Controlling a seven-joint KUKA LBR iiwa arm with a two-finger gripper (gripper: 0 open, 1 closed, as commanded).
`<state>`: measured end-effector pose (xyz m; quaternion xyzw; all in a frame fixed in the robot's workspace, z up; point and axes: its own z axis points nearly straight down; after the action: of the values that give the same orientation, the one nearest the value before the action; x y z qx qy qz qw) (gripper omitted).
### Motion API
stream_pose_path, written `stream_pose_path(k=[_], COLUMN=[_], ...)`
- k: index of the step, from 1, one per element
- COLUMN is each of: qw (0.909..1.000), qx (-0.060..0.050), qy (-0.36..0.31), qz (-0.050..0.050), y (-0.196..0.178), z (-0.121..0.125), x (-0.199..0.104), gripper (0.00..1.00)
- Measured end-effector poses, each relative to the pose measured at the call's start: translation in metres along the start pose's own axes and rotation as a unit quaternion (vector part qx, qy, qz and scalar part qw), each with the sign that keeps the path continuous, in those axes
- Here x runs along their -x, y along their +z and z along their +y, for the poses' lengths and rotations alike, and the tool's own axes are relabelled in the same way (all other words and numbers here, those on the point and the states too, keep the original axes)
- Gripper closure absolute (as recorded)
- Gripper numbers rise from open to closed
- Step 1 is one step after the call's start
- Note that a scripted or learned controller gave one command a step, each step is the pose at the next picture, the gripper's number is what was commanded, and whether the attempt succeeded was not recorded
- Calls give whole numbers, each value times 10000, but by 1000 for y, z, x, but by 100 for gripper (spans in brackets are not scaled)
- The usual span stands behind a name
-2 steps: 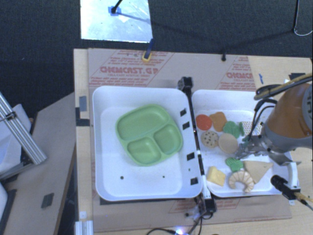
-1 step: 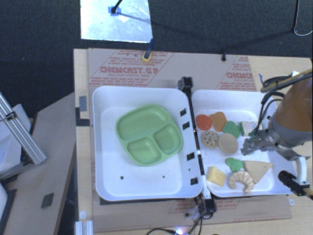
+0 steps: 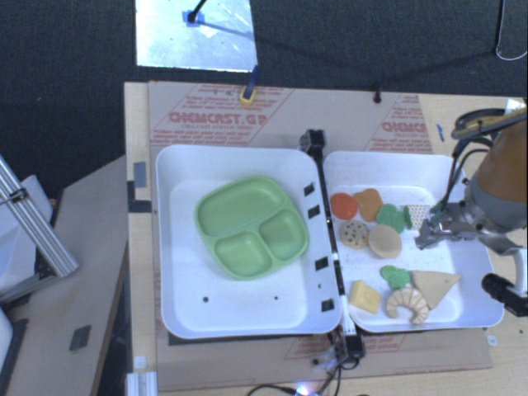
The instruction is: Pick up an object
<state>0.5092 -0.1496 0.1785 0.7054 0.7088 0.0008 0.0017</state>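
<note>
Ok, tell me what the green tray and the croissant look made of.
The green tray looks like moulded plastic: one even pale green, smooth rounded compartment walls, a soft sheen. The croissant seems a toy, probably plastic or rubber, with uniform tan ridges, though the view is too coarse to be sure.

The grey arm (image 3: 503,180) with its orange band reaches in low over the right bin's (image 3: 412,167) right edge, its gripper (image 3: 431,229) pointing left toward the bin's middle, hovering just above the floor.
</note>
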Motion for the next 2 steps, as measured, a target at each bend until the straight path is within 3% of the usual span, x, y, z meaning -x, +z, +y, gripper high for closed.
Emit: stream_pose_path(k=[1,2], qw=[10000,10000], qx=[3,-18], qy=[0,-22], qz=[-2,15], y=[-47,-38], z=[2,9], x=[0,-47], gripper=[100,100])
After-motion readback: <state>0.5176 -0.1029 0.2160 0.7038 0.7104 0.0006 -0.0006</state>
